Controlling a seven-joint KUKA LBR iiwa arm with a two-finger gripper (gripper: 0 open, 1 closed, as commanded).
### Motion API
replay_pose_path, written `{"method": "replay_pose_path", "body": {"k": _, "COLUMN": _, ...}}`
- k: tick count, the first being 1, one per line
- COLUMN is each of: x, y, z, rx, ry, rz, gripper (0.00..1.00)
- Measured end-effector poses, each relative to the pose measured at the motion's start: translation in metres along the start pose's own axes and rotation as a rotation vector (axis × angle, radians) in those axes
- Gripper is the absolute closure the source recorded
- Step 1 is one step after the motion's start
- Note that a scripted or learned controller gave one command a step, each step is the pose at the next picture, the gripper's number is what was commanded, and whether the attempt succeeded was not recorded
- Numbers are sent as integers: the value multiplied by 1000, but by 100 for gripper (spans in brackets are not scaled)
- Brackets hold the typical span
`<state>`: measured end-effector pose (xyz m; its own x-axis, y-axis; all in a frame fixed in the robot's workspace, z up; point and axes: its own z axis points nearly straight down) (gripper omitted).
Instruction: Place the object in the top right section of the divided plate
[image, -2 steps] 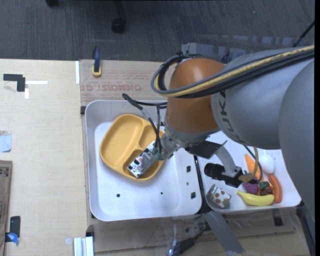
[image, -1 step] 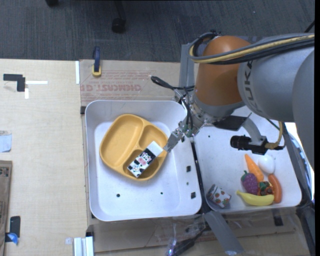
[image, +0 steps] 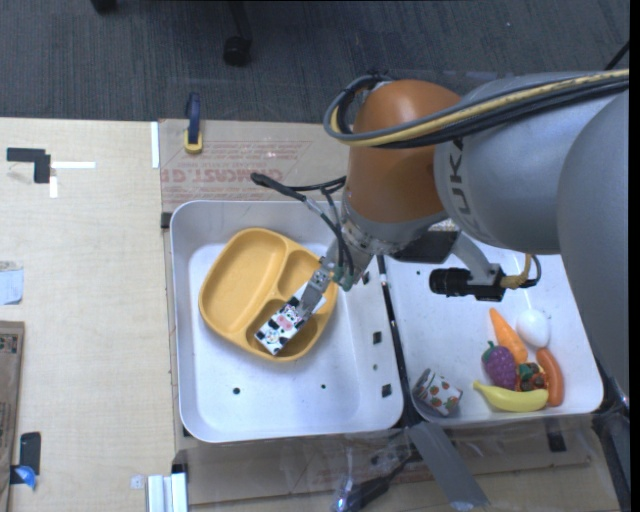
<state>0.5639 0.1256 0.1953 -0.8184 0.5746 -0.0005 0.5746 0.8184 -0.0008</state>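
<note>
Orange-banded arm (image: 420, 160) looms; gripper (image: 318, 290) touches the cow-print object (image: 281, 327) inside the divided plate (image: 235, 285); grip unclear, release pending.

A pale wooden bench (image: 80, 300) fills the left side. Dark grey carpeted floor (image: 150, 50) runs along the top. A brown cardboard sheet (image: 260, 160) lies at the bench's far edge.

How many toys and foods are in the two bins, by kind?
Plates: 1, the yellow plate
Cow-patterned toys: 1, the toy
Cups: 1, the cup
Play foods: 5, banana, grapes, two carrots, egg
Total: 8
</note>
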Motion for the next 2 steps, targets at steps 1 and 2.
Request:
{"method": "replay_pose_path", "body": {"k": 1, "x": -54, "y": 56, "z": 84, "rx": -16, "ry": -12, "rz": -44, "gripper": 0}}
{"method": "replay_pose_path", "body": {"k": 2, "x": -11, "y": 63, "z": 84, "rx": -12, "ry": -21, "rz": -80, "gripper": 0}}
